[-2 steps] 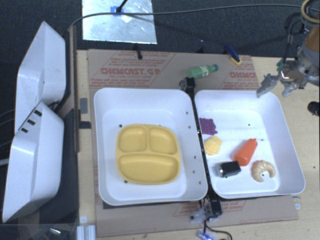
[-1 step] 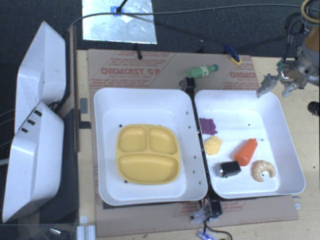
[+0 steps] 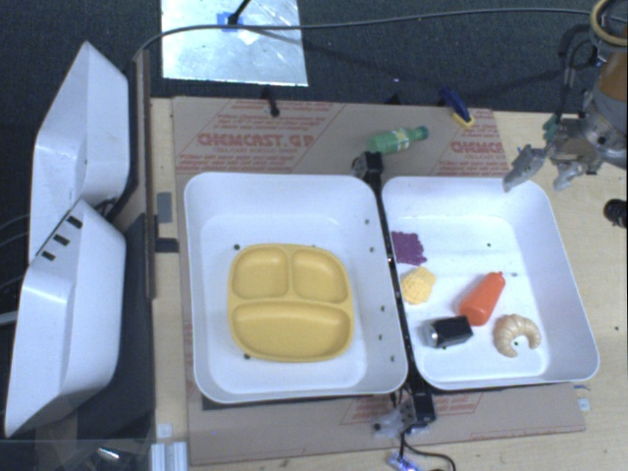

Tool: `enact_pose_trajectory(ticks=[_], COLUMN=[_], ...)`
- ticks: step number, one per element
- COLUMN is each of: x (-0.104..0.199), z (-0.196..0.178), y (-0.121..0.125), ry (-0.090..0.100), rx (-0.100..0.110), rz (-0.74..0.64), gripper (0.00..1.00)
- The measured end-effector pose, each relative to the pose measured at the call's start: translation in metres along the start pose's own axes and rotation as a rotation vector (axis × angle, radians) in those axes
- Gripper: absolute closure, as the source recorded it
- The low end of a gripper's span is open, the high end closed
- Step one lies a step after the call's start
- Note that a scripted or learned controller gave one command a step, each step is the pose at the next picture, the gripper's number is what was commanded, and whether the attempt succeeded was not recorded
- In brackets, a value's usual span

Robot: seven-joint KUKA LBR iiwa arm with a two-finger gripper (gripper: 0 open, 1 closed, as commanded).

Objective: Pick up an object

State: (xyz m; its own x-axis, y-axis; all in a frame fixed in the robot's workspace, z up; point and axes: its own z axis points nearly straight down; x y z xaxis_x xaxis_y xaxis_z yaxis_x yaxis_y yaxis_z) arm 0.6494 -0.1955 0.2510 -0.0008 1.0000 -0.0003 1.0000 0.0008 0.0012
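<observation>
I'm at the approach: gripper (image 3: 543,166), fingers spread and holding nothing, must drop toward the carrot (image 3: 483,297).

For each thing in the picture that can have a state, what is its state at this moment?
claw: open, holds nothing, above the right bin's far edge
yellow tray: lying flat in the left bin
orange bottle: lying on its side in the right bin
green bottle: lying on its side on the bench, outside the bins
croissant: resting in the right bin
black object: resting in the right bin
</observation>
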Motion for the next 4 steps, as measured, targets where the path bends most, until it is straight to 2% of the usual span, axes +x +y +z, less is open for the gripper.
enact_pose_trajectory(ticks=[4], x=[0.0000], z=[0.0000], y=[0.0000], ry=[0.000], rx=[0.000], rz=[0.000], gripper=[0.00])
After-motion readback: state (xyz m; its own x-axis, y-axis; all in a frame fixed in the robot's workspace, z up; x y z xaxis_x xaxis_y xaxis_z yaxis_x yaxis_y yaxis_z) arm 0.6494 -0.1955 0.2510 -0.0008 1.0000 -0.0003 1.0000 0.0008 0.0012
